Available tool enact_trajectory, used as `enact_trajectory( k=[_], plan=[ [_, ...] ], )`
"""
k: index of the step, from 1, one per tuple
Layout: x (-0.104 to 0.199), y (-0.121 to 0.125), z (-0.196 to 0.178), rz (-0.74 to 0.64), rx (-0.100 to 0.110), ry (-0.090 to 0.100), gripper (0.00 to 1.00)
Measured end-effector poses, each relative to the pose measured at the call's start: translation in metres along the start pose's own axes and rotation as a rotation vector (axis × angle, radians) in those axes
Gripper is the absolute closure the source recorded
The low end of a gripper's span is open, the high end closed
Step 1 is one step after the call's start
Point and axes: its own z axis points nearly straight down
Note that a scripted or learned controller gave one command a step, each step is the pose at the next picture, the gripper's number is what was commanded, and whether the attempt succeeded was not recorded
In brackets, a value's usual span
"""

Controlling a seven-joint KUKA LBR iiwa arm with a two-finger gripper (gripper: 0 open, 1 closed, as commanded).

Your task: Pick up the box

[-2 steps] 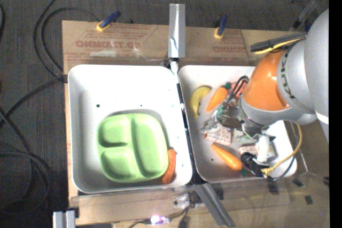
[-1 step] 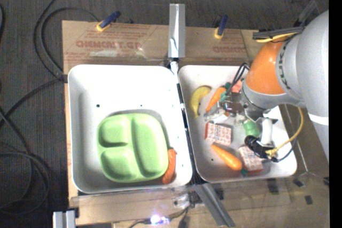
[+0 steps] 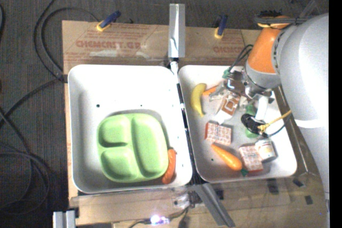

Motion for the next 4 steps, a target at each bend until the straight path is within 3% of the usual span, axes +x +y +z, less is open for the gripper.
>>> enact_trajectory(
  k=[1, 2, 3, 4],
  plan=[
    [0.008, -0.041, -0.001, -0.008, -0.001, -0.002, 0.0],
    [-0.01, -0.056, -0.001, 0.028, -0.005, 0.0, 0.0],
    [0.012, -0.009, 0.0, 0.095, 0.0, -0.002, 0.0],
    [-0.034, -0.01, -0.042, 0.229, 0.012, -0.004, 0.0]
  ],
)
